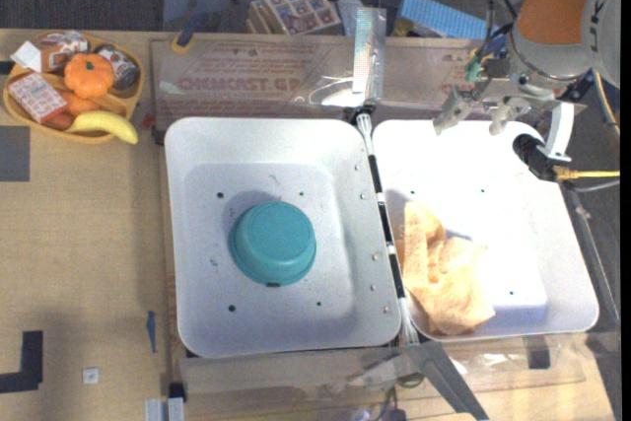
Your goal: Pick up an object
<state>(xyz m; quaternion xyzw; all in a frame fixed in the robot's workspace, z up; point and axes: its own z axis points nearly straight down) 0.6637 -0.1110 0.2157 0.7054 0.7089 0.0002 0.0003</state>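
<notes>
Looking down, I see the gripper at upper right, fingers spread and holding nothing, above the right bin, whose lower left holds an orange cloth; the teal bowl sits mid-frame in the left bin.

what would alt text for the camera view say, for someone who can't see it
Two shallow white bins sit side by side: the left bin holds an upturned teal bowl, the right bin a crumpled yellow cloth. The gripper hangs over the right bin's far edge, holding nothing. A dish of toy fruit sits far left.
</notes>
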